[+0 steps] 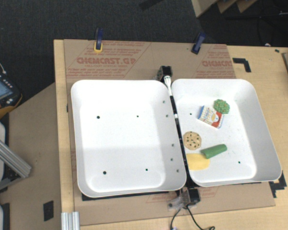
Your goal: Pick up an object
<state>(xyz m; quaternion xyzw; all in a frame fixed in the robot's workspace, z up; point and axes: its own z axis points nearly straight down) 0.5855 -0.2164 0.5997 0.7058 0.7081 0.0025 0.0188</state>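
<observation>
Holding right bin (259, 128): cookie (192, 140), green cylinder (213, 151), possibly carton (210, 116).

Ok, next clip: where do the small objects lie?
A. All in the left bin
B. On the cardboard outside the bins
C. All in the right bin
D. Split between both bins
C: the cookie, green cucumber-like piece, yellow piece, small carton and broccoli all sit inside the right bin.

Dark carpet floor (29, 18), cardboard-topped bench (134, 56)
</observation>
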